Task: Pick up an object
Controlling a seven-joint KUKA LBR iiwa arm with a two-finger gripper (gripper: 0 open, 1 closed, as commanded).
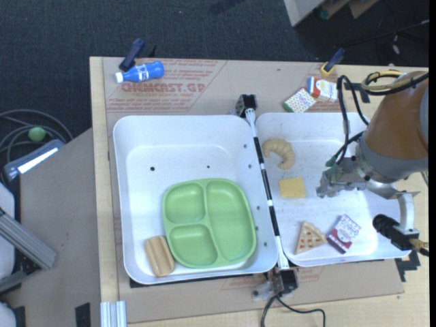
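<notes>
Beside the green tray (206, 221) lies a bread stick (159, 255) (left bin (136, 136))

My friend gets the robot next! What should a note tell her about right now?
Gripper: low in the right bin, holding nothing I can see; fingers too blurry to judge.
Right bin things: croissant at the back, cheese just left of the gripper, pizza slice and small packet at the front.
Left bin: green tray, bread piece beside it.
Done: nothing picked yet.
Left: grab one thing and lift; the cheese looks nearest.
</notes>
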